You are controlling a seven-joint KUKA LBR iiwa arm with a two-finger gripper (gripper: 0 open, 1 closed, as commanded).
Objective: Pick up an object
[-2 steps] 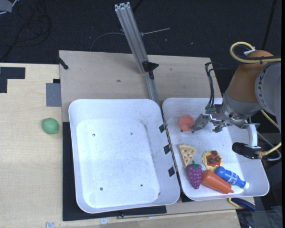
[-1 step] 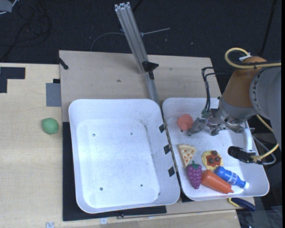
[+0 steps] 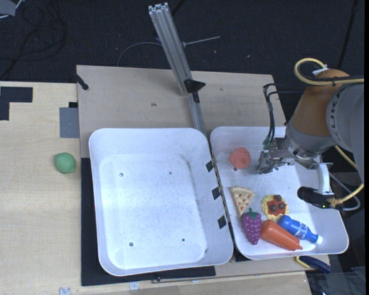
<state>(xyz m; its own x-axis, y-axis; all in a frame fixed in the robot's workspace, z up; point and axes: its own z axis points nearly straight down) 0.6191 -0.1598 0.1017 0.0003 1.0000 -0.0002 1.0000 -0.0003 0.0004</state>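
Note:
My gripper (image 3: 265,165) hangs low over the right bin (image 3: 332,226), near its upper middle, just right of a round red-pink fruit (image 3: 240,158). Nothing shows between its fingers. Lower in the same bin lie a pizza slice (image 3: 241,198), a bunch of purple grapes (image 3: 251,225), an orange carrot (image 3: 280,236), a blue bottle (image 3: 297,228) and a small red and yellow toy (image 3: 274,206).
The left bin (image 3: 111,146) sits beside the right one, with black clips along the shared rim. A green ball (image 3: 65,163) rests on the wooden bench to the left. A metal rail (image 3: 175,48) slants down toward the bins from the back.

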